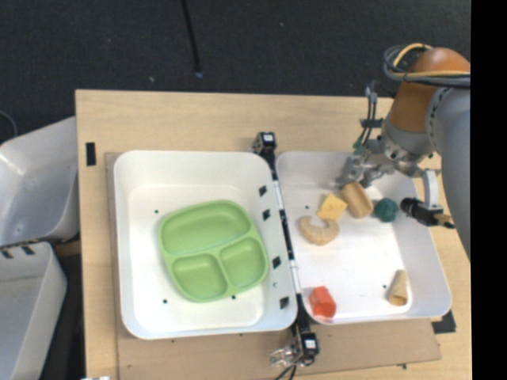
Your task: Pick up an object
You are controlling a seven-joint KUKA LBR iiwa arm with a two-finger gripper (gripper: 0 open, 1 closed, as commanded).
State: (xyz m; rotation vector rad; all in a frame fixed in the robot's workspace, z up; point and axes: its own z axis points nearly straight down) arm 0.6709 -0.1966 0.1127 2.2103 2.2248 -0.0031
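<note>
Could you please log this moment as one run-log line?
stage: reaching | gripper: over right bin, at tan cylinder | grasp: unconfirmed | nearby: yellow wedge, teal ball | left bin: green tray

Vantage: one fixed camera above the bench (182,117), looking down at a slant.
Facing: bench top tilted in frame, dark floor beyond its far edge.
Distance: far enough to take in both white bins whole.
Frame centre: the divide between the bins, well left of the gripper (358,172).
Right side: right bin (356,275) lies under and below the gripper.
Left side: left bin (135,291) sits farthest from the gripper.
</note>
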